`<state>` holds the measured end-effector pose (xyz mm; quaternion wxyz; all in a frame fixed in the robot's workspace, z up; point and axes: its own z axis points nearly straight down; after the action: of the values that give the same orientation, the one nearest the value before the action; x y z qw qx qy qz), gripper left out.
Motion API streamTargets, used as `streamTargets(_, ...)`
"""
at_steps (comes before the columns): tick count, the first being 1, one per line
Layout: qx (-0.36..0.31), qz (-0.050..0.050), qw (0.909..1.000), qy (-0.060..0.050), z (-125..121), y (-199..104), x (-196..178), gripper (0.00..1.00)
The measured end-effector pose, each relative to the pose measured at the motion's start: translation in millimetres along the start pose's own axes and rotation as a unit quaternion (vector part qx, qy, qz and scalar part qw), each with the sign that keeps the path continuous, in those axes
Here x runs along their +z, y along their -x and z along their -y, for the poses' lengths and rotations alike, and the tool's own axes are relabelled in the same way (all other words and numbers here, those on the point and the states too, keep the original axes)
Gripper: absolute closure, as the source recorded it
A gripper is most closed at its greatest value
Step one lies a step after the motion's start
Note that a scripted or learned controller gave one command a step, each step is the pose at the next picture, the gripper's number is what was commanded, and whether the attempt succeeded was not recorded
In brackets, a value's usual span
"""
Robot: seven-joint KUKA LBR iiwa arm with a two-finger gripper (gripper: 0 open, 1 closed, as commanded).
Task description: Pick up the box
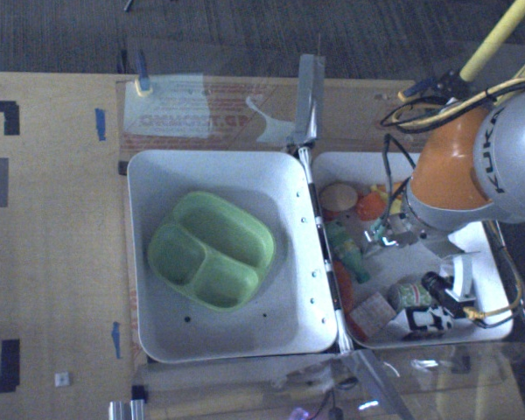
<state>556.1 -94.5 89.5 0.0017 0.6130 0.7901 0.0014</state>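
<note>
The box (374, 311) is small and brownish-pink, lying tilted near the front left corner of the right bin (499, 326). My gripper (379, 234) hangs over the middle of that bin, behind the box and well apart from it, close to a green toy (346, 250). Nothing shows between its tips. The orange-banded wrist covers the bin's back right part.
A green divided plate (213, 248) lies in the left bin (149, 322). The right bin also holds a round tan item (339, 197), an orange-red item (370, 205), a green-and-white can (409, 295) and a black-and-white toy (430, 321) beside the box.
</note>
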Motion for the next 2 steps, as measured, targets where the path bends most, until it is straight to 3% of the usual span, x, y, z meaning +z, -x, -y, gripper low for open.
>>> streamTargets(1, 0.088, -0.001, 0.9961, -0.001, -79.0, -106.3, -95.6, 1.0)
streamTargets(2, 0.089, 0.0, 0.996, -0.001, -93.1, -152.6, -149.8, 1.0)
